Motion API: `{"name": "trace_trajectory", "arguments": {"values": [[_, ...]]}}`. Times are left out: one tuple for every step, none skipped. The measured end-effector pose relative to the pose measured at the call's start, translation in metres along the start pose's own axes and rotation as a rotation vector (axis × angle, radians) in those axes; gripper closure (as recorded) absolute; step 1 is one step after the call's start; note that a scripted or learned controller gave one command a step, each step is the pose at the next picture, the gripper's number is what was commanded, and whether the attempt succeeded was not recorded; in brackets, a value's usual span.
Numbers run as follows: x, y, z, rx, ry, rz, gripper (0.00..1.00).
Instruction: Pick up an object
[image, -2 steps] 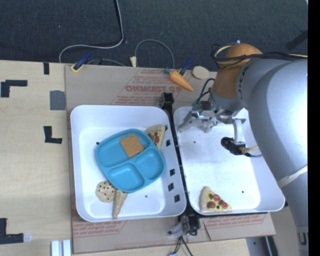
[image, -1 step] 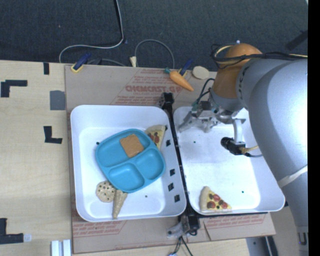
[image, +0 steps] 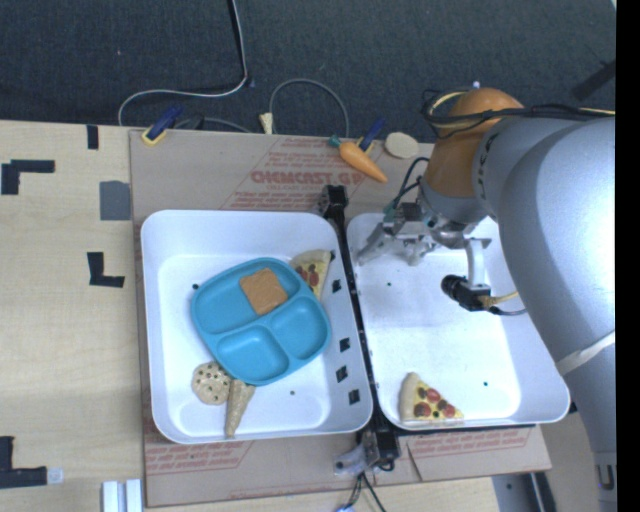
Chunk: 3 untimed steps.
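Note:
My gripper (image: 394, 243) hangs over the far left corner of the right bin (image: 470, 352), fingers spread and nothing between them. The nearest object in that bin is a pizza slice (image: 428, 400) lying by the front wall, well away from the gripper. In the left bin (image: 152, 300) a blue divided plate (image: 250, 335) carries a brown toast square (image: 264, 290). A second pizza slice (image: 313, 268) lies at the plate's far right edge, just across the divider from the gripper. A chocolate-chip cookie (image: 210, 382) and a waffle cone (image: 238, 403) sit at the front left.
A toy carrot (image: 360, 160) and a pale round piece (image: 400, 145) lie on the cardboard behind the bins. The black divider (image: 345, 290) runs between the two bins. The grey arm covers the right bin's far right side. Cables trail across the dark floor at the back.

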<state>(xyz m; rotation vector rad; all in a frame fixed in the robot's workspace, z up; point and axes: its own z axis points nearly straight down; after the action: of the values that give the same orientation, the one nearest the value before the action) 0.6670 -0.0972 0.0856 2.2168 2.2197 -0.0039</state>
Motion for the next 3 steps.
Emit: {"name": "trace_trajectory", "arguments": {"values": [[-0.004,-0.003,0.000,-0.002,0.004,-0.001,0.00],[-0.004,0.002,0.000,0.001,0.004,-0.001,0.00],[-0.004,0.002,-0.010,-0.001,0.002,-0.002,1.00]]}}
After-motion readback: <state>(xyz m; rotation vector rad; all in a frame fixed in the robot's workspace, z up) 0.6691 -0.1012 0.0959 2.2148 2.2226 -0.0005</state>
